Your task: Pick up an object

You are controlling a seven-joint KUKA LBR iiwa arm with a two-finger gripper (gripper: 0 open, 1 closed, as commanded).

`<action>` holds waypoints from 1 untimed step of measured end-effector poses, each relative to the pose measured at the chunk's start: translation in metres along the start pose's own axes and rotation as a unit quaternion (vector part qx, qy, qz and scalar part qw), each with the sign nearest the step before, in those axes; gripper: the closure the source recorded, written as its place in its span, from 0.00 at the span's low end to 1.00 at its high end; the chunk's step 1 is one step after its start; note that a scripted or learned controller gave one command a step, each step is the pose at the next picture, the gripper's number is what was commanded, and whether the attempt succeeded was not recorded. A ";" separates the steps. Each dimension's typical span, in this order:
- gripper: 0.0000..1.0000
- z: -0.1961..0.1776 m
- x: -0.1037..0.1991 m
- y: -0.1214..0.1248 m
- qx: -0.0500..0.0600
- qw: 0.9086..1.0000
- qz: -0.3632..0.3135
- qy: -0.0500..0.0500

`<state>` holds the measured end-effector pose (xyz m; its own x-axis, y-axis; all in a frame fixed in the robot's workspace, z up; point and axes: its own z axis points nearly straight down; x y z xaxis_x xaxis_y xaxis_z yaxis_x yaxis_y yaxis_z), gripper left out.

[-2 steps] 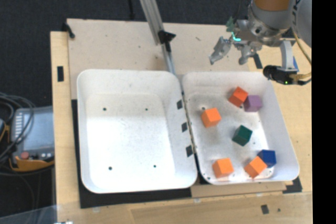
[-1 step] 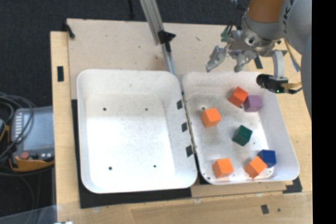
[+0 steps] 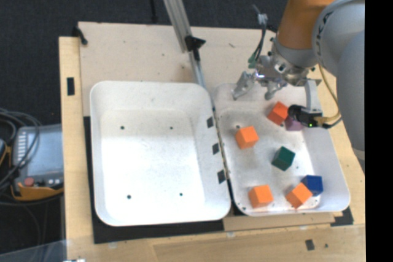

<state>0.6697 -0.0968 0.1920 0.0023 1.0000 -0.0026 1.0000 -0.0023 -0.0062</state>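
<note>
The right bin (image 3: 331, 159) holds several small blocks. An orange cube (image 3: 247, 136) lies near its middle left, and a red-orange cube (image 3: 278, 113) sits at the back beside a purple piece (image 3: 293, 124). A dark green cube (image 3: 284, 157) is in the middle. Along the front lie a blue cube (image 3: 312, 184) and two orange cubes (image 3: 260, 195) (image 3: 299, 194). My gripper (image 3: 256, 88) hangs over the bin's back left corner, open, with nothing between its fingers. It is above and behind the orange cube and to the left of the red-orange one.
The left bin (image 3: 153, 150) lies beside the right one, with a shared rim between them. A slanted aluminium bar (image 3: 175, 3) rises behind the bins. The grey arm with its orange band (image 3: 304, 9) covers the back right. Cables and a box lie off the bench at left.
</note>
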 end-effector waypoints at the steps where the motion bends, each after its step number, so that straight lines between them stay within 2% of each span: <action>1: 0.00 0.062 0.004 0.000 0.000 1.000 0.000 0.000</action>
<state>0.6691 -0.0927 0.1304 0.0021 1.0000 -0.0025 1.0000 -0.0022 -0.0057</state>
